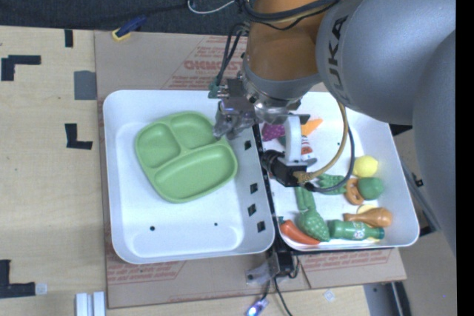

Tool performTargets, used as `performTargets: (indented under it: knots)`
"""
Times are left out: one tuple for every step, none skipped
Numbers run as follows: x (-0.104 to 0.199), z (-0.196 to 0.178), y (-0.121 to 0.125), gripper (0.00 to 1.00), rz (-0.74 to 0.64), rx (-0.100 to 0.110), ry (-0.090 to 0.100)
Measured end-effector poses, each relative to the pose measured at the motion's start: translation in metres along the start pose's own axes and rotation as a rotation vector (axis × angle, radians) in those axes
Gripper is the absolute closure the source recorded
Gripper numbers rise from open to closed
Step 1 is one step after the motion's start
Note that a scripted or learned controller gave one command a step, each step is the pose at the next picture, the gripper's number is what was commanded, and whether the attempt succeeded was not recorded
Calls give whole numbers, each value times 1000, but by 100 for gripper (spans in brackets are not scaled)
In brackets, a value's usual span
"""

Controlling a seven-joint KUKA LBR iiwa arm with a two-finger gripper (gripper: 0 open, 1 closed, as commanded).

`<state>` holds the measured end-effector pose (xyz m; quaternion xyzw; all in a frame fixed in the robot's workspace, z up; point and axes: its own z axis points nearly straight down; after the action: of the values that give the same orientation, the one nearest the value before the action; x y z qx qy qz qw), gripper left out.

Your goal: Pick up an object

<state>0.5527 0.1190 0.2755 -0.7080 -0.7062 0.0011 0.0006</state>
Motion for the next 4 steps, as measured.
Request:
performTargets:
  knots:
    - [-13,-128,-14,100,-4,-13,3]
    - [-9,-17,-66,100,-3,10,-2]
    - [-98,-129,-69,100,3,-10,0]
    - [-82,-213,-69,100,-6,-11,1]
